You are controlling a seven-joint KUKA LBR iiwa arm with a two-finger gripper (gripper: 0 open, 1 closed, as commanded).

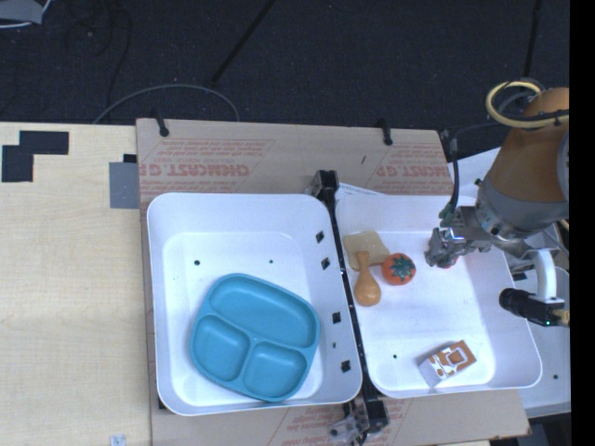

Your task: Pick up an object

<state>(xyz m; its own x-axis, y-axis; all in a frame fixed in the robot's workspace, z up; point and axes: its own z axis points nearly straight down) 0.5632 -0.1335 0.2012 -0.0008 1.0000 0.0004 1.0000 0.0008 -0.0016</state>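
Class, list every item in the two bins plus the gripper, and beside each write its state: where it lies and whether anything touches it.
blue divided plate: flat in left bin.
tomato: loose in right bin.
orange gourd-shaped toy: lying beside tomato.
tan block: lying by divider.
small printed box: lying near front wall.
gripper: over right bin, nothing seen between fingers.

The arm [522, 170] reaches in from the right — grey, orange band above the wrist — bent downward, its gripper [444, 247] low, pointing left.
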